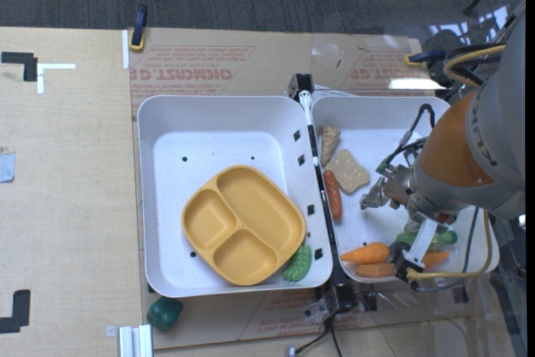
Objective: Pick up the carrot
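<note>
The carrot (366, 252) lies in the right bin (368, 114), down at the edge nearest the bottom of the camera view. Its long axis runs roughly left to right across the picture, with the right end tilted slightly upward. A second orange piece (376, 269) sits just below it, touching or nearly so, which could confuse a grab. The gripper (374, 198) hangs over the middle of the same bin, near a slice of bread (350, 171) and a reddish sausage (333, 195). From the gripper, the carrot is toward the lower edge of the view and close by, so I'd judge a short move toward that near wall is what's called for, closing across the carrot's narrow width. I can't tell from here whether the gripper is open or closed, and nothing visible sits in it. The cardboard (180, 73) under the bins carries red print, turned around from this angle, that seems to read "CHEMCAST GP".
</note>
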`<state>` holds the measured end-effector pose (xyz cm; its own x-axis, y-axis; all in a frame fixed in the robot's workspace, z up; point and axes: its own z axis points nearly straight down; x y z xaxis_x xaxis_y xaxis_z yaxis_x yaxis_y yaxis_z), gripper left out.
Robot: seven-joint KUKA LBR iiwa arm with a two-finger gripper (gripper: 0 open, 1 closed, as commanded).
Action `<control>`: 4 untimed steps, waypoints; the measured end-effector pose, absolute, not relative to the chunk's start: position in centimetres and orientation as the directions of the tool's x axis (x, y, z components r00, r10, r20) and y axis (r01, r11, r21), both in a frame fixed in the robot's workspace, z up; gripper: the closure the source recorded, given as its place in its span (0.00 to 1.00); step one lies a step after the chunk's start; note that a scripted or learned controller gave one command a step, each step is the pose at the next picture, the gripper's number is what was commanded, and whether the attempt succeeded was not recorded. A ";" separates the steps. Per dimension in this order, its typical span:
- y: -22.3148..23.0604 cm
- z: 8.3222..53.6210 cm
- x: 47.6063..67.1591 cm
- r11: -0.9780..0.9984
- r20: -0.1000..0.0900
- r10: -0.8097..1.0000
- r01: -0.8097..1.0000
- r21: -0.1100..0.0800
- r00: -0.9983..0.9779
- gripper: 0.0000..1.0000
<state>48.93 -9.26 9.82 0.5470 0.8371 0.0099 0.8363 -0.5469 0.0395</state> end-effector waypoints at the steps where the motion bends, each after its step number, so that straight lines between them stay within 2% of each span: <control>1: -9.5 10.0 49.2 -0.645 0.019 0.764 0.763 0.044 0.645 0.00; 2: -6.4 19.1 47.9 -0.442 -0.002 0.897 0.897 0.000 0.442 0.00; 3: -9.7 9.1 47.8 -0.223 -0.001 0.975 0.975 -0.002 0.223 0.00; 4: -9.9 9.2 48.0 -0.695 0.002 0.719 0.719 0.006 0.695 0.00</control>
<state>47.98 -9.88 9.24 0.6947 0.7193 0.0021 0.7193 -0.6947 0.0061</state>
